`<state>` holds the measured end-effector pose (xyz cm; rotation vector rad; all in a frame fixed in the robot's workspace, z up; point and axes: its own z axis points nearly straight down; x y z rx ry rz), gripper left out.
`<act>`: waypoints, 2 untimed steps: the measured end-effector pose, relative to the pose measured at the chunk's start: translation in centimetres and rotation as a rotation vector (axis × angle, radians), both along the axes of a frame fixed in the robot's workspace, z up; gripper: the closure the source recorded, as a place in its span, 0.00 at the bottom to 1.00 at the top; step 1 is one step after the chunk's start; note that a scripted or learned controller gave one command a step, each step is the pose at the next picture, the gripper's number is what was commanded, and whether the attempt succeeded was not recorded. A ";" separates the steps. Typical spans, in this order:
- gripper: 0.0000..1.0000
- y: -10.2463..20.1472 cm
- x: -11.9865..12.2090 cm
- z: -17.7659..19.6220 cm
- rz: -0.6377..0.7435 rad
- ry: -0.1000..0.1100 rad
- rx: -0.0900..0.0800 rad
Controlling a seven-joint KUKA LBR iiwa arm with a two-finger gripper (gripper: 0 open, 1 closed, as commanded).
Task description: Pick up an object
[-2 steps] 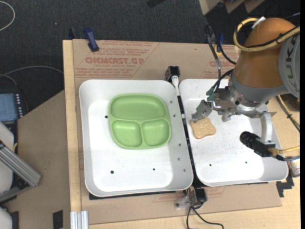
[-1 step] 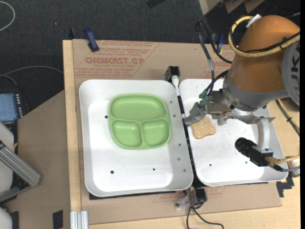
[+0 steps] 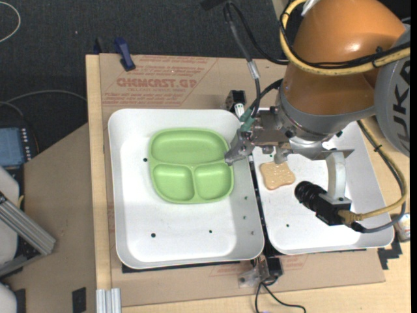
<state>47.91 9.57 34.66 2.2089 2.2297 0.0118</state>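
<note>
Claw (image 3: pixel 242 150) touching green tray (image 3: pixel 190 165).

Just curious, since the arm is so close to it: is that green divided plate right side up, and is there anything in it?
Right side up and empty: the green plate lies flat in the left bin, its three hollows facing up with bare green bottoms.

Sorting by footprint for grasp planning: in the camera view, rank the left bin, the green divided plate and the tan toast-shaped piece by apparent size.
1. left white bin
2. green divided plate, lying inside that bin
3. tan toast-shaped piece, partly under the arm
</note>
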 end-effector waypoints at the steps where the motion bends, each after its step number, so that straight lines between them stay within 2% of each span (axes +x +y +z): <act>1: 1.00 -0.4 0.1 0.7 -0.007 0.005 -0.003; 2: 1.00 -4.8 0.1 8.9 -0.014 -0.004 -0.003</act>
